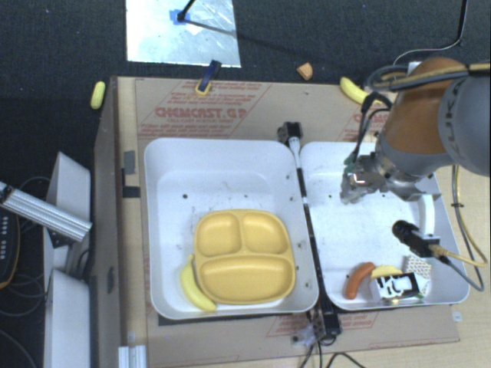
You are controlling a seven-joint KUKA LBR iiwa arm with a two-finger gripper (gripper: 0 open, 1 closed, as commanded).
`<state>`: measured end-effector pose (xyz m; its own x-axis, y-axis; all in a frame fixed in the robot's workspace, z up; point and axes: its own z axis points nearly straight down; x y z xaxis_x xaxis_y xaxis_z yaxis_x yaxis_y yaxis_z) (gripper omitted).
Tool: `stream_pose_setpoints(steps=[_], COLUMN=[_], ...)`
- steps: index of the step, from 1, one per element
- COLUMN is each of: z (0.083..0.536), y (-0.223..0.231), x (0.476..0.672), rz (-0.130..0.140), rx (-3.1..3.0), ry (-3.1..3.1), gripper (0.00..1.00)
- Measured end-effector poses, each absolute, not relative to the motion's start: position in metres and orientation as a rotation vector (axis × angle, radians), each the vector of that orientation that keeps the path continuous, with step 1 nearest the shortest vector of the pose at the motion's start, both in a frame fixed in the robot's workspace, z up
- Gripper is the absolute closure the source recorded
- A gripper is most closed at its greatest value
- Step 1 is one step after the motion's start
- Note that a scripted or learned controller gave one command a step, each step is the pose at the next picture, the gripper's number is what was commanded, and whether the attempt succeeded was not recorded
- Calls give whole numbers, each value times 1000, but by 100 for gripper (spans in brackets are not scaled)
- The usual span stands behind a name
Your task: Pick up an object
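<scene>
In the camera view, the arm point(430, 121) reaches in from the right, and its hand point(351, 186) sits over the right bin point(330, 228), in the far left part, close to the wall that bin shares with the left bin point(215, 175). I cannot tell whether the hand is open or closed, and nothing can be seen held in it.

The things to pick lie along the near wall of the right bin. A reddish sausage point(359, 280) rests on the bin floor with its long axis slanted, one end toward the near left corner and the other pointing up and to the right. Just to its right is a small yellow piece point(387, 271), and touching that a black-and-white carton point(399, 286), whose long side runs roughly along the near wall. All three are well apart from the hand, on the near side of it, with bare white floor between.

The left bin holds a yellow divided plate point(244, 255) against its near wall, with a banana point(193, 286) curved along the plate's left edge. Both bins stand on the board-covered surface point(230, 110).
</scene>
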<state>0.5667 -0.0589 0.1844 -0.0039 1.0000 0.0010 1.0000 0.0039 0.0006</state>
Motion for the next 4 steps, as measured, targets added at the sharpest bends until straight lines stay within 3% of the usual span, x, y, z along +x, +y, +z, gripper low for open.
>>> stream_pose_setpoints(steps=[1,2,4], z=[203,195,189], y=[-12,-34,-59], x=[564,588,617], rz=[-3,-1,-3], rx=[-2217,-2221,-2222], ry=[-2227,-2224,-2224], gripper=[100,100,100])
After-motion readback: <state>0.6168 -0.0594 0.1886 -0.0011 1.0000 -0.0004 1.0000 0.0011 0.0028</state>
